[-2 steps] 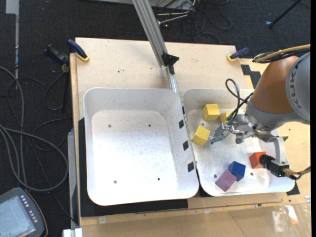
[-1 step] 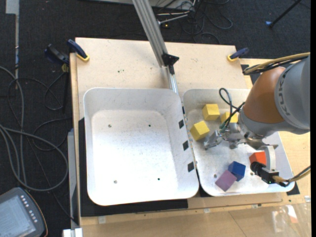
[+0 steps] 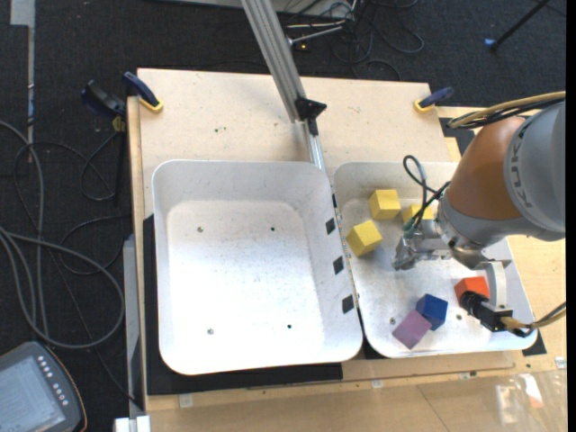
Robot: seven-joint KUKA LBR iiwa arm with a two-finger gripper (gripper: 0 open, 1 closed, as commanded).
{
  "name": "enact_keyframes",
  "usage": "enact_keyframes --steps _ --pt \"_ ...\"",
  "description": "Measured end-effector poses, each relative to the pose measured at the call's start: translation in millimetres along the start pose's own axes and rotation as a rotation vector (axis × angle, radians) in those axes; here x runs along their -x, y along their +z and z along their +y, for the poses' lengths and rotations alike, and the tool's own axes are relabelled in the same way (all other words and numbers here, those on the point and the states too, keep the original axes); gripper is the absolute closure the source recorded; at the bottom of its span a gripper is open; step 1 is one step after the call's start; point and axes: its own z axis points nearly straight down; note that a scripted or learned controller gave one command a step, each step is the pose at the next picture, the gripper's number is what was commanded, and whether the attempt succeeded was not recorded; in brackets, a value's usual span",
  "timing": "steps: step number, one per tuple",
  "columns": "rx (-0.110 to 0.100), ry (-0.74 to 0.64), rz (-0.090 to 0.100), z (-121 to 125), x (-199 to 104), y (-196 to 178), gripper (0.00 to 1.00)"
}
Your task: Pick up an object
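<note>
My gripper [image 3: 405,256] hangs low over the middle of the right bin [image 3: 378,349], below the orange wrist band. Two yellow cubes lie close by: one [image 3: 365,237] to the gripper's left near the bin's left wall, another [image 3: 385,203] further back. A third yellow piece [image 3: 416,214] peeks out beside the wrist. A blue cube [image 3: 433,310] and a purple block [image 3: 412,329] rest toward the front of the bin. An orange block [image 3: 472,289] lies at the right, partly under the arm. Nothing shows between the fingers.
The left bin [image 3: 180,196] sits beside the right one, separated by a ridge with black tabs. A slanted metal pole [image 3: 274,48] crosses above the back of the bench. Clamps [image 3: 144,93] grip the bench's back corners. Cables trail on the floor.
</note>
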Motion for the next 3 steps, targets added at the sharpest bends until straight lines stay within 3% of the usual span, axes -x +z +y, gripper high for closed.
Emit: enact_keyframes --steps 2,3 --pt "0.005 -0.004 -0.001 7.0 -1.9 -96.6 1.00" --pt "0.002 -0.010 0.002 10.2 -63.7 -110.1 1.00"
